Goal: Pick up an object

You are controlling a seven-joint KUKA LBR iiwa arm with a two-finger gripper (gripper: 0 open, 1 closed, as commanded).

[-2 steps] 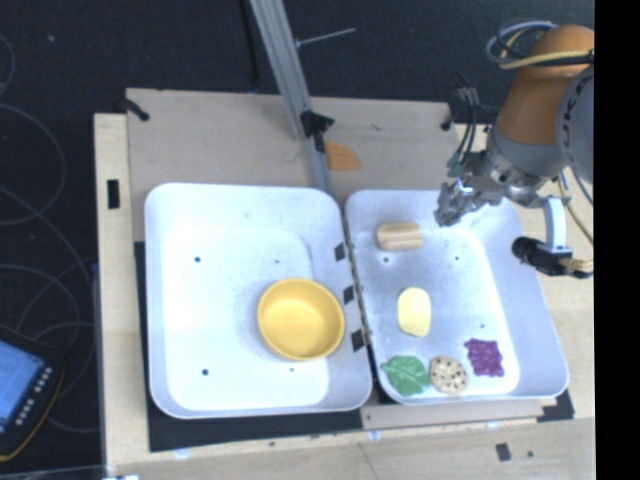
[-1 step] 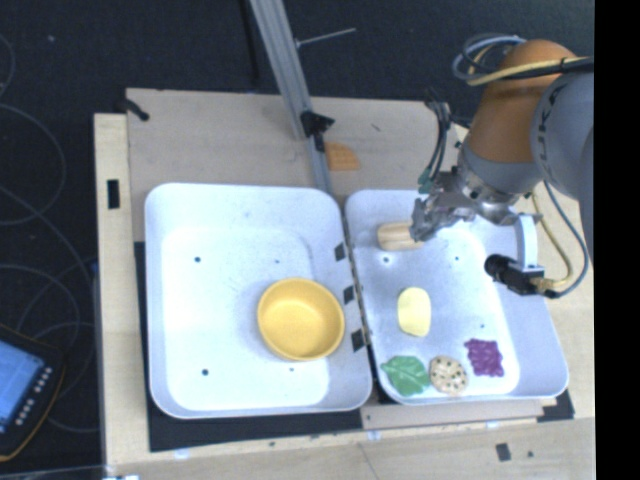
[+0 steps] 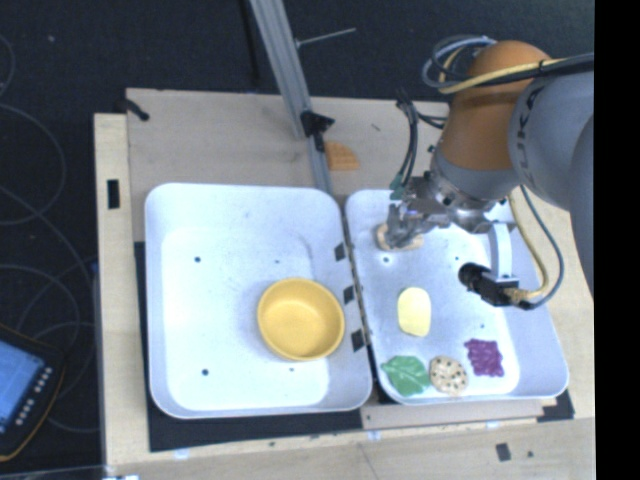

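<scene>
2 shallow white plastic bins are seen side by side on a pale wooden bench (image 3: 200, 148). In the left bin (image 3: 200, 228) a round yellow bowl (image 3: 300, 318) is set upright, near the bin's right wall and toward its near edge.

The right bin (image 3: 540, 358) is reached from the right by the grey arm (image 3: 550, 138) with its orange band. The two-finger gripper (image 3: 402, 230) is lowered over the far left corner of this bin, directly above a small tan, rounded object (image 3: 388, 236). The object is partly covered by the fingers, and its shape cannot be made out. Whether the fingers are clenched, released or grasping the tan object cannot be told, since their tips are blurred against it.

4 more items are found in the right bin. A pale yellow, oblong block (image 3: 414, 311) is laid near the bin's middle. Along the near edge, a green leaf-shaped piece (image 3: 404, 372), a round speckled tan cookie-like disc (image 3: 448, 373) and a purple grape-like cluster (image 3: 484, 356) are placed in a row from left to right, the leaf and disc just beside each other.

A grey metal rail (image 3: 285, 68) is slanted across the bench behind the bins, with a small orange piece (image 3: 341, 156) beside its lower end.
</scene>
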